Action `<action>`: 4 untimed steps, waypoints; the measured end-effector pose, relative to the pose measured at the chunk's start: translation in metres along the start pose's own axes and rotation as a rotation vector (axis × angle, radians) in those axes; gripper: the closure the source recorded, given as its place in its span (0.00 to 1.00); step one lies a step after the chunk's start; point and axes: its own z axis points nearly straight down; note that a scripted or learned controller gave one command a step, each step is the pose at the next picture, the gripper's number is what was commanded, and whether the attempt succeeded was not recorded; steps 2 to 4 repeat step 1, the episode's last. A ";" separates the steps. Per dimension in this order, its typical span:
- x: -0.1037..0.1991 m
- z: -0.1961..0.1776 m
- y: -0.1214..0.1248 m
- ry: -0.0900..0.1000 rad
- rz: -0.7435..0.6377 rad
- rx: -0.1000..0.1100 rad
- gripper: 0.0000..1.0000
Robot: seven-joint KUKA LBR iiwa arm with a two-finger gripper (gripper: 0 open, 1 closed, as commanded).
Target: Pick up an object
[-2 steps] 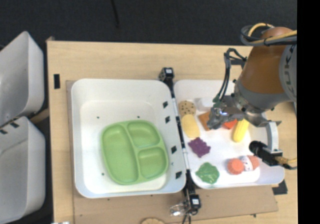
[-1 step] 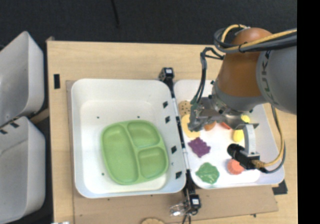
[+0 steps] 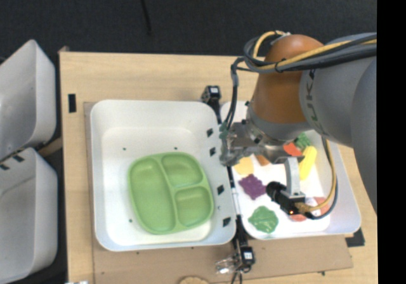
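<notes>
The arm (image 3: 330,80) reaches in from three o'clock, its grey body crossing the upper right and its orange band (image 3: 285,80) sitting over the top of the right bin (image 3: 346,213). The wrist points straight down into that bin, with yellow and black cables looping over the band and another cable curling round toward four o'clock. The gripper (image 3: 244,149) hangs low at the bin's left edge, close to the wall shared with the left bin (image 3: 101,149); whether its fingers are spread or pressed together cannot be told, since the wrist hides them.

In the right bin lie several small toys. A purple piece (image 3: 252,185) sits just at five o'clock of the gripper, irregular in outline with no clear long axis. A green piece (image 3: 263,219) lies at six o'clock of it, near the bin's front wall, roundish. A yellow piece (image 3: 307,162) lies at three o'clock of the gripper, its long axis running roughly from twelve to six o'clock, slightly tilted. An orange piece (image 3: 293,148) touches its upper left end.

The left bin holds a green tray (image 3: 170,193) with three compartments, its long axis running from ten to four o'clock.

Dark letters show on the arm's grey shell beside the band, too partial to read.
</notes>
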 end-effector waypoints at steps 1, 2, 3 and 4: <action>-0.004 0.002 0.003 -0.001 0.005 -0.001 1.00; -0.004 0.002 0.003 -0.001 0.005 -0.001 1.00; -0.004 0.002 0.003 -0.001 0.005 -0.001 1.00; -0.004 0.002 0.003 -0.001 0.005 -0.001 1.00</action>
